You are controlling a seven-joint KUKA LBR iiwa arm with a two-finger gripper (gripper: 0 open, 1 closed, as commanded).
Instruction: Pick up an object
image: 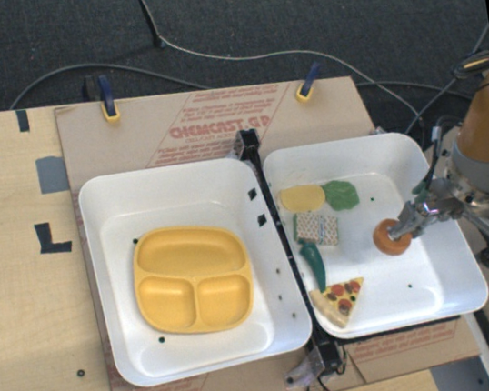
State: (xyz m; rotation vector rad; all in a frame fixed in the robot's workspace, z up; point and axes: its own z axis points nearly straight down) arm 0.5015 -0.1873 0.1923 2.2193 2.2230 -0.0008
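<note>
— Nearest the lens? Pizza slice (338,298), by right bin's (462,293) front-left corner.
— Room? Bare floor along front and right wall.
— Gripper (401,231)? At orange disc (391,238), touching its top. Fingers blurred; grip impossible to judge.

The grey arm (482,157) reaches in from the right, its gripper (404,229) angled down and leftward.

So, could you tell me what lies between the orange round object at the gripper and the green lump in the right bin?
In the camera view, bare white bin floor lies between the orange round object and the green lump; nothing sits on that stretch.
</note>
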